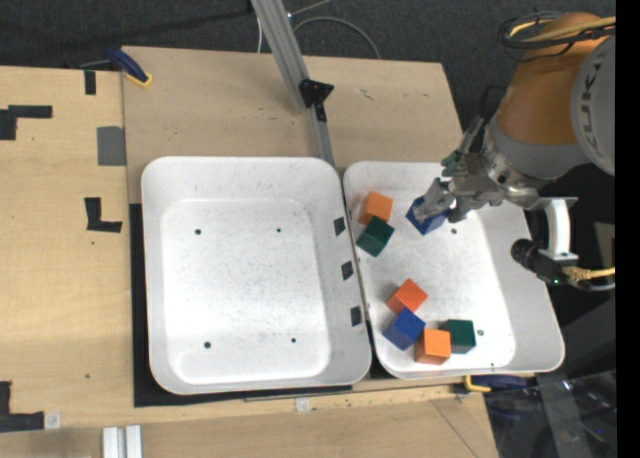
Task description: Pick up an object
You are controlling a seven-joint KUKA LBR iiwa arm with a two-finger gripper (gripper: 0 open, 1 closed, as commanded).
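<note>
My gripper (437, 208) hangs over the upper middle of the right bin (500, 276), reaching in from the right. A blue block (424, 218) sits between its fingers, and the gripper is shut on it. Just to its left lie an orange block (377, 207) and a dark green block (375, 237). Near the bin's front edge sit an orange-red block (407, 297), a blue block (405, 329), an orange block (435, 344) and a green block (460, 334).
The left bin (240, 276) stands beside the right one. A slanted metal pole (290, 46) runs down from the top to the gap between the bins. The arm's grey and orange body (550, 106) fills the upper right.
</note>
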